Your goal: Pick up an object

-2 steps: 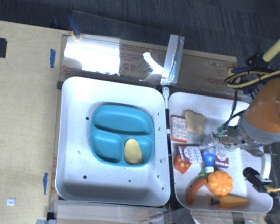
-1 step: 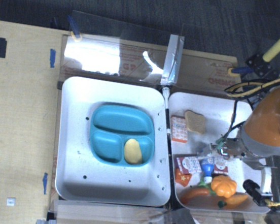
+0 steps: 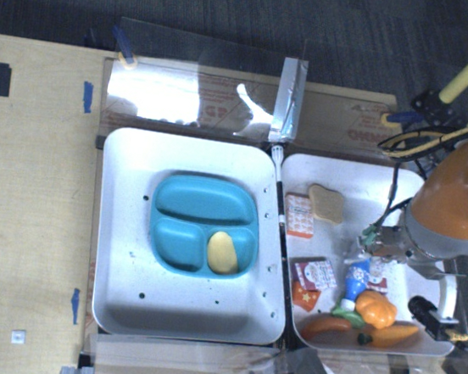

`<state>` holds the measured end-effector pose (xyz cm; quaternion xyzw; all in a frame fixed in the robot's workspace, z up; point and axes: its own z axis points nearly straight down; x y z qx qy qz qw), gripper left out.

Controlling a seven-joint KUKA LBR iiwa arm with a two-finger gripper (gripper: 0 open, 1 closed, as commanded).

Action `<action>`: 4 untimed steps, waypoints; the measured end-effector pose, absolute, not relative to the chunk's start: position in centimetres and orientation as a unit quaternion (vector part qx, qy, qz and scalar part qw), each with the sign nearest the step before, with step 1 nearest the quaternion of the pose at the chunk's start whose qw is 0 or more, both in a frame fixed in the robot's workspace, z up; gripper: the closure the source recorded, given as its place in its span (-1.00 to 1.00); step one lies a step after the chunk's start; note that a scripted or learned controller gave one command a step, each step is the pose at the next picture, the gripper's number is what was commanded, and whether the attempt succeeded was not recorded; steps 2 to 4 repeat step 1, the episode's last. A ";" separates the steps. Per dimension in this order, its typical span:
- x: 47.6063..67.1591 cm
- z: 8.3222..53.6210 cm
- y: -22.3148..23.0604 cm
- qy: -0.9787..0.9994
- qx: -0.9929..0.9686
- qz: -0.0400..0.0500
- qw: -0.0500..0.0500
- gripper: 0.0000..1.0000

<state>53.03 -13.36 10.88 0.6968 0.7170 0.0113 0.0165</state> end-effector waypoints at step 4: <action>58.2 19.8 -10.5 0.706 0.708 0.002 0.003 1.00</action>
